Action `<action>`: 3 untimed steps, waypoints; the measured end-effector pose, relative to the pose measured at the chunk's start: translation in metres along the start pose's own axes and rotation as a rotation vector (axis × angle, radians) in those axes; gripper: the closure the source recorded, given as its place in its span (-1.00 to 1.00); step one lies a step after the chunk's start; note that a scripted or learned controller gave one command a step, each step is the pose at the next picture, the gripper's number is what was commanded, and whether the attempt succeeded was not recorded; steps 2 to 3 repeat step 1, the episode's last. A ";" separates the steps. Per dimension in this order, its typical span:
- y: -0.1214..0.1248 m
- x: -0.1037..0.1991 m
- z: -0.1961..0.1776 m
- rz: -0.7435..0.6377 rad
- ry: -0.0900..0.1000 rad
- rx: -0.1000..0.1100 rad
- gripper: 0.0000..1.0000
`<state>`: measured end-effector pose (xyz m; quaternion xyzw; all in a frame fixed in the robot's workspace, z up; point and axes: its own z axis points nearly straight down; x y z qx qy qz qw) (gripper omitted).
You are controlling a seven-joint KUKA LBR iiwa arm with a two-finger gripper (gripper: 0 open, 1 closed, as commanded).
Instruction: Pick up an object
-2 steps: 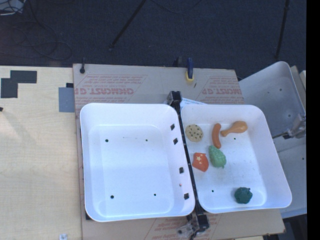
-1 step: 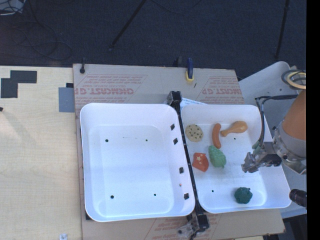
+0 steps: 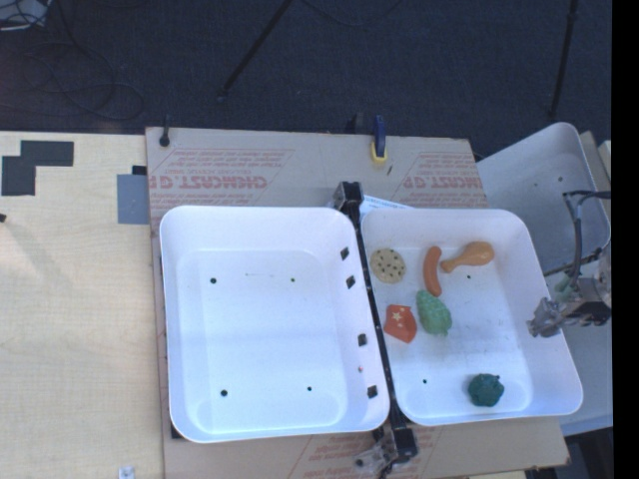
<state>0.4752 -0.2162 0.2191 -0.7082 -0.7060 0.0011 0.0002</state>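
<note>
The right bin (image 3: 519,230) holds several small toy foods. A round tan cookie (image 3: 387,263) lies at its upper left, a red-orange sausage (image 3: 432,269) beside it, and an orange drumstick (image 3: 469,256) further right. A red piece (image 3: 400,323) and a light green lump (image 3: 433,313) sit together mid-bin. A dark green broccoli-like piece (image 3: 486,389) rests near the front right corner. My gripper (image 3: 559,313) hangs just outside the right bin's right wall, apart from all the objects; its fingers are too small and blurred to read.
The left bin (image 3: 180,267) stands beside the right one, with black clips (image 3: 361,339) along the shared wall. A cardboard sheet (image 3: 260,173) lies under both bins. A grey metal plate (image 3: 539,173) and cables sit at the right.
</note>
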 end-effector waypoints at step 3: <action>-0.001 0.059 0.088 -0.006 0.006 0.006 1.00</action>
